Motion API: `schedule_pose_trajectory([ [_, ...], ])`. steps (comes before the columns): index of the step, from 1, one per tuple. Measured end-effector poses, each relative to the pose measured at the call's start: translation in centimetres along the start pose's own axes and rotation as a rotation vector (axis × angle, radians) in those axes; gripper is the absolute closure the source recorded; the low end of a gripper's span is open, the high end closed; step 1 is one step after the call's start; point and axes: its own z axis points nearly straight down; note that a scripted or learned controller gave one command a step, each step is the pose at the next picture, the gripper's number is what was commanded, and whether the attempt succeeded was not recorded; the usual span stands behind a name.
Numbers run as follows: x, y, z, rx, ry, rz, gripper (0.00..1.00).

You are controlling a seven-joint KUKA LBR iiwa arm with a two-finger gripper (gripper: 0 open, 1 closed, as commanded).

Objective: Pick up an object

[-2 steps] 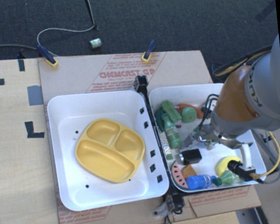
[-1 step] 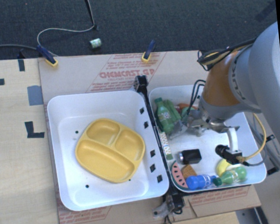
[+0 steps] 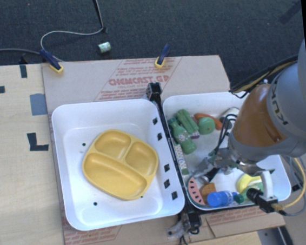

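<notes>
At the near edge of the right bin [image 3: 284,191], a blue bottle [image 3: 219,198] is seen lying beside a watermelon-slice toy [image 3: 194,190], with a small orange block [image 3: 208,188] just behind them and a yellow object [image 3: 248,181] to their right. The gripper [image 3: 215,167] is lowered into this bin above these things; whether its fingers are open or closed cannot be told, and nothing is seen held between them. The grey arm [image 3: 282,114] with its orange band [image 3: 253,119] is seen over the bin's right half. Farther back, green toys [image 3: 182,128] and an orange toy [image 3: 207,123] lie close together. In the left bin [image 3: 69,155], a yellow divided plate [image 3: 120,163] is placed. Both bins rest on cardboard [image 3: 137,77] on the desk [image 3: 12,177].
</notes>
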Motion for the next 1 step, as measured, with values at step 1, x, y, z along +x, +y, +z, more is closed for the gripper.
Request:
schedule_pose_trajectory([
  [1,0.03,0.06,-0.98,-0.001,0.001,-0.001,1.0],
])
